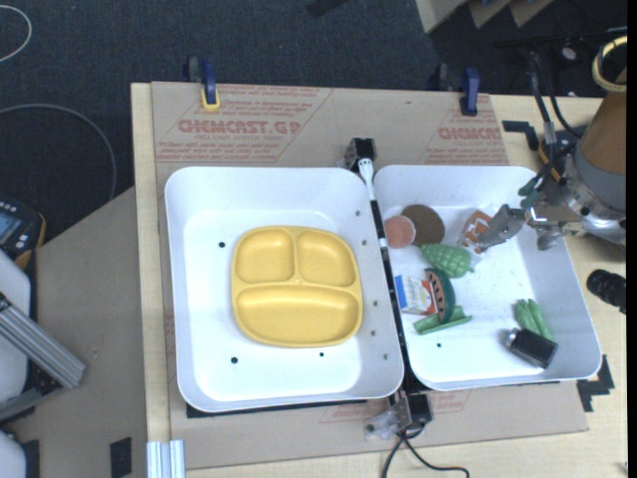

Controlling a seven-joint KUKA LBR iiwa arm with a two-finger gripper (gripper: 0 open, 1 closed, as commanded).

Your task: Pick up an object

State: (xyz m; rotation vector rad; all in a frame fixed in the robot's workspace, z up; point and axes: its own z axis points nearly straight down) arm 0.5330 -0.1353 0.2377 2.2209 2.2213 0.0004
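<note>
Reaching in from the right, the arm brings its tool low over the upper part of the right bin, and I judge this the approach, with nothing lifted yet. Whether the tool is apart or together, I cannot tell; it is too small and dark against the clutter. Just beside its tip lies a small orange and white item, perhaps touching. A brown disc, a pink round piece and a green knobbly toy lie near, to its left. Next, it needs to settle squarely over one piece and close. A yellow tray sits in the left bin, well apart.
</note>
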